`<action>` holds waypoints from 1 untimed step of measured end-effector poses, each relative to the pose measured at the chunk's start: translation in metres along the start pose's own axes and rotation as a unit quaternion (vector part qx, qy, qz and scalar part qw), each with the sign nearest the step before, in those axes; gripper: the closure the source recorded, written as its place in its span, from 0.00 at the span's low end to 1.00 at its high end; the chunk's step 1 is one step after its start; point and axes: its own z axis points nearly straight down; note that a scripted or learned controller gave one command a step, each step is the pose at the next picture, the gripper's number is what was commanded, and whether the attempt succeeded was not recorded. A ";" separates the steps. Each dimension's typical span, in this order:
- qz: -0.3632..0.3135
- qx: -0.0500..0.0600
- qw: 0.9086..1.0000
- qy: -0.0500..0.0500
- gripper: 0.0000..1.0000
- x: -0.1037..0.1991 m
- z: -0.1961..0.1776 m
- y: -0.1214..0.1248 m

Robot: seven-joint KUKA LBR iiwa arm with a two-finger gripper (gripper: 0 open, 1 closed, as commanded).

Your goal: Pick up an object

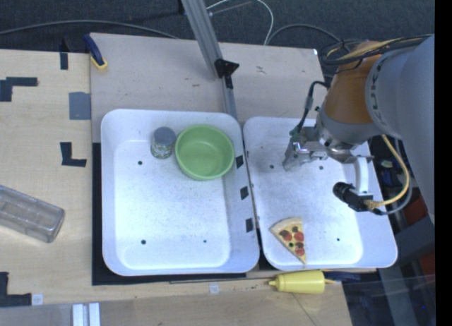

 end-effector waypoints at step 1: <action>0.000 0.002 1.000 0.000 1.00 0.002 -0.058 0.004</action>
